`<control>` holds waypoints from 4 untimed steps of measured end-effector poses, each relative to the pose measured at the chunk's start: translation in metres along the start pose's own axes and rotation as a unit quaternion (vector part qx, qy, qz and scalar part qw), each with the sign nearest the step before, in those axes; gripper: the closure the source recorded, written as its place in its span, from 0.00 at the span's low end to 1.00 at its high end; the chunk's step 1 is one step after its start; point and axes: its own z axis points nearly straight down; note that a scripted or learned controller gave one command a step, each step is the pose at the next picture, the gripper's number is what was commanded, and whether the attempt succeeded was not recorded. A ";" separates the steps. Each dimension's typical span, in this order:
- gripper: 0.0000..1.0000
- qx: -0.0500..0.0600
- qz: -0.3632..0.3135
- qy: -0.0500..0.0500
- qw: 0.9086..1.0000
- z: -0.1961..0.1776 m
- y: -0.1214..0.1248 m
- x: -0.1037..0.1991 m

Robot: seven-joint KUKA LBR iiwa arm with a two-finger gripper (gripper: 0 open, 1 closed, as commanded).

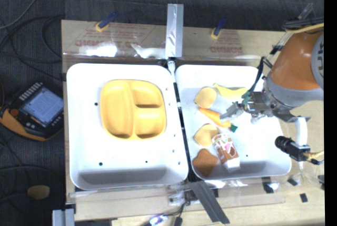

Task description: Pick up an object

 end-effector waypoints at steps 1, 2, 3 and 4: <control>0.00 -0.001 -0.002 -0.002 1.000 -0.146 0.012 -0.012; 0.00 0.000 -0.070 0.000 0.998 -0.010 0.024 0.036; 0.00 -0.004 -0.128 -0.002 0.992 0.101 0.050 0.014; 0.00 0.000 -0.089 -0.001 0.996 -0.005 -0.010 0.046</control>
